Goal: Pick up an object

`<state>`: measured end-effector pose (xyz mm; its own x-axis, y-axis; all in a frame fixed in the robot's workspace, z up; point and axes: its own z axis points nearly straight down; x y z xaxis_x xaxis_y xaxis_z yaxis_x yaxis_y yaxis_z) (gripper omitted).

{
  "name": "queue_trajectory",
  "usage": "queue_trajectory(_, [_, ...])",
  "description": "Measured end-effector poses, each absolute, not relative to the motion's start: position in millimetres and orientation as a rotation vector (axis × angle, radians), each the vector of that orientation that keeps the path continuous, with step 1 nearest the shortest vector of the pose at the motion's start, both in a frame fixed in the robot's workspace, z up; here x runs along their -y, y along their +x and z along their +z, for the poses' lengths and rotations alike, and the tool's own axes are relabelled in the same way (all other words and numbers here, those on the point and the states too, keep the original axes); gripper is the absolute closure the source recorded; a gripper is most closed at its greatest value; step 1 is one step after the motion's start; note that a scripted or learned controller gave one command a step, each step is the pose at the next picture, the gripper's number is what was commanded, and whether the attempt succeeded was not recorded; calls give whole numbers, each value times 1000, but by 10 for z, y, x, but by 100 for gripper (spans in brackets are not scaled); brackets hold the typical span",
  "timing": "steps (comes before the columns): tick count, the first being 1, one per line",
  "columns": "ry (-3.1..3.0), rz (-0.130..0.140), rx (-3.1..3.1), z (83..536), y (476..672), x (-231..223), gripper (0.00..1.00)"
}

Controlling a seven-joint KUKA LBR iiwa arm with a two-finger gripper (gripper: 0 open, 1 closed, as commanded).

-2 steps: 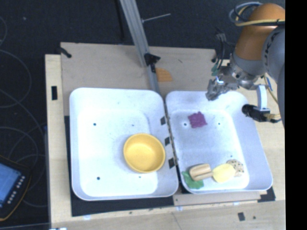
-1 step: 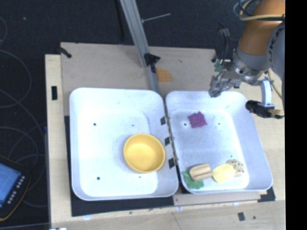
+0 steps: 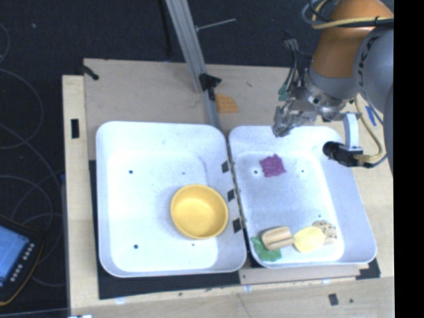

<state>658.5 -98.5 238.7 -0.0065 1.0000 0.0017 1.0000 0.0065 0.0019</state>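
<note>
While the gripper (image 3: 283, 126) hangs over the right bin's (image 3: 344, 197) upper edge, I cannot tell its state; a purple object (image 3: 272, 165) lies below it.

Grey pole (image 3: 187, 42) behind bins; tablet (image 3: 13, 257) at left edge

bowl (image 3: 199, 211) in left bin (image 3: 126, 151); block (image 3: 272, 165) mid right bin (image 3: 344, 204), roll (image 3: 276, 236), lemon (image 3: 309, 239), die (image 3: 325, 228) along its front edge
</note>
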Motion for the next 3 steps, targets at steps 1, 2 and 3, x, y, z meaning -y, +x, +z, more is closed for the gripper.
queue_trajectory(1, [2215,0,-2228,2306,6470,526,100])
queue_trajectory(2, [2214,3,-2230,2424,6375,72,100])
queue_trajectory(3, [2214,2,-2232,2437,6307,-530,100])
